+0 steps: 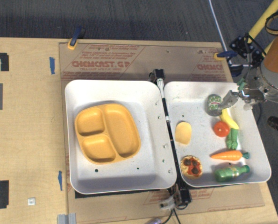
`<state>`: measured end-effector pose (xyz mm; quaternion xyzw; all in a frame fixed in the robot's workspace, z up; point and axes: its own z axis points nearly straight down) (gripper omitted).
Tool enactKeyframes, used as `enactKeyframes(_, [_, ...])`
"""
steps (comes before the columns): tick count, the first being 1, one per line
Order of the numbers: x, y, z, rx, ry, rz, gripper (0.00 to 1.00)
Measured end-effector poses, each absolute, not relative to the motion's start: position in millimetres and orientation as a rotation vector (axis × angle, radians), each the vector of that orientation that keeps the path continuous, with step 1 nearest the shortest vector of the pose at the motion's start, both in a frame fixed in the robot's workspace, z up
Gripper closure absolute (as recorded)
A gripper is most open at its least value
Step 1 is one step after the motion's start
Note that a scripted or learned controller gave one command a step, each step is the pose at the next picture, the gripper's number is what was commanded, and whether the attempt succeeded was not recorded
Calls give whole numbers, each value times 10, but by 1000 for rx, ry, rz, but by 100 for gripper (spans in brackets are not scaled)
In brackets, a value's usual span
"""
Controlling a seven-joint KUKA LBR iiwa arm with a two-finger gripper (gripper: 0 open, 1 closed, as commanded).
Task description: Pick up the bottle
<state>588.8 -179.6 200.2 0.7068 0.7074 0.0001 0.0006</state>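
Note:
The bottle (231, 172) is green with a pale cap, and it lies on its side in the near right corner of the right bin (195, 94). My gripper (237, 97) hangs over the far right part of that bin, well away from the bottle. It is beside a round grey-green can (214, 104) and just above a yellow banana (229, 119). Nothing shows in its grasp.
The right bin also holds a red tomato (221, 129), a green vegetable (232, 139), a carrot (228, 156) just above the bottle, a small pizza (191, 166) and a pale yellow piece (183, 132). A yellow divided plate (107, 133) lies in the left bin (82, 92).

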Motion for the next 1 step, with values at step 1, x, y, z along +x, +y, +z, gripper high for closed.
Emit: enactKeyframes(1, [5897,-1794,2106,2216,2222,2,100])
